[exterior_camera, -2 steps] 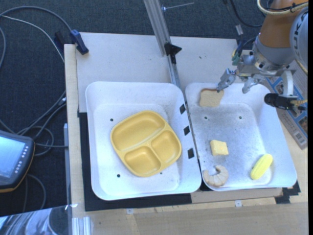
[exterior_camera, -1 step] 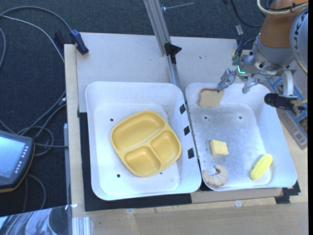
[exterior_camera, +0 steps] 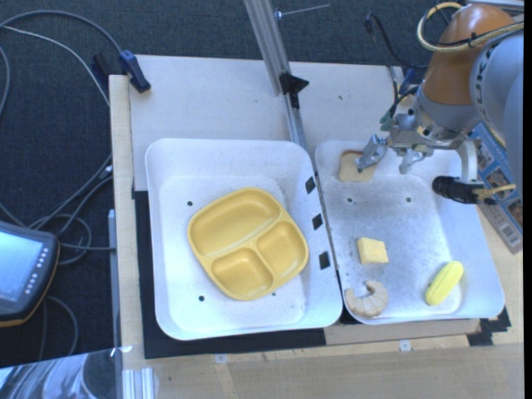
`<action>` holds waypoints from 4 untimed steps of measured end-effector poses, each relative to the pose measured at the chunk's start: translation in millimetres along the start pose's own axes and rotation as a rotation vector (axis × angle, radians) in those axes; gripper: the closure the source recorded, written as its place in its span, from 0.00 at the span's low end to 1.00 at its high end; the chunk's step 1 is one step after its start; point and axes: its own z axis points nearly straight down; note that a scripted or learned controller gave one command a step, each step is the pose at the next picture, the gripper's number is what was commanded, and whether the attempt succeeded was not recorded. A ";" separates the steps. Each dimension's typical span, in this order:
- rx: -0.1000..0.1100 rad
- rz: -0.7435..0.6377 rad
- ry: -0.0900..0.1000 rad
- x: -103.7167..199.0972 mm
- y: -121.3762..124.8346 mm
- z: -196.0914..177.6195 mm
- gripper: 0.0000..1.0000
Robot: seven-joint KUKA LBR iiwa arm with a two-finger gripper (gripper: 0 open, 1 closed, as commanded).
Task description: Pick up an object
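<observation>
Bench's got two white bins [exterior_camera: 166,181]. My claw [exterior_camera: 386,155] hangs spread open, nothing in it, with a tan food piece [exterior_camera: 351,167] just left of its fingers. I'd say approach step; next shift over, drop, close.

A robotics lab is suggested: two shallow white plastic bins [exterior_camera: 166,223] are fixed on a pale wooden bench [exterior_camera: 208,98], and loose black cables [exterior_camera: 50,36] are spread over dark carpet [exterior_camera: 50,123].

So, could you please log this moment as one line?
tool: open, over right bin's far-left corner | nearest: toast piece | held: nothing | yellow tray: left bin
</observation>
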 end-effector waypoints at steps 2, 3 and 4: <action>-0.004 0.000 -0.001 -9.2 -3.9 59.9 0.00; -0.007 -0.001 0.000 -8.7 -3.0 48.3 1.00; -0.015 -0.002 -0.002 0.4 -4.8 -11.7 1.00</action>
